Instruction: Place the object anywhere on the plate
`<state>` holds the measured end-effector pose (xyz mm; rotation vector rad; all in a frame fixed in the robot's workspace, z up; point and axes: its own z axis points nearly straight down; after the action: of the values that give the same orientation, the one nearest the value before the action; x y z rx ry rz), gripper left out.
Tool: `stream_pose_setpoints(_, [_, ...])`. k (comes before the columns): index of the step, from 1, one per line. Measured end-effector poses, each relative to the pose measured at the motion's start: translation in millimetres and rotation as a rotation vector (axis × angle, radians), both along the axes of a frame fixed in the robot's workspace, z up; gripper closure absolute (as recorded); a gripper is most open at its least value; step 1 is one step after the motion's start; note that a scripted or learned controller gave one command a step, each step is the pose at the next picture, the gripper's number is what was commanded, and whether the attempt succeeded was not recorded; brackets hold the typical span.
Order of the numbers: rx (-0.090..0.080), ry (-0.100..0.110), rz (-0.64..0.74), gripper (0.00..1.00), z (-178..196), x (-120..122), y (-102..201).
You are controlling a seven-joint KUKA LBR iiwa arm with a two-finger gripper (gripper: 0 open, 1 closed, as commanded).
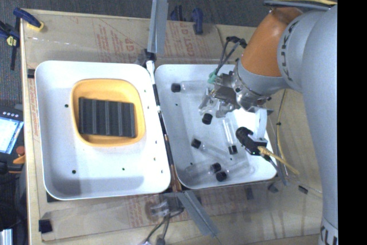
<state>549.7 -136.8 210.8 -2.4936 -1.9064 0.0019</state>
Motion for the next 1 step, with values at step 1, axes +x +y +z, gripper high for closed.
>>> stream_pose_setpoints(1, [-0.001, 0.001, 0.191, 1.00, 28.3, 34.0, 54.9])
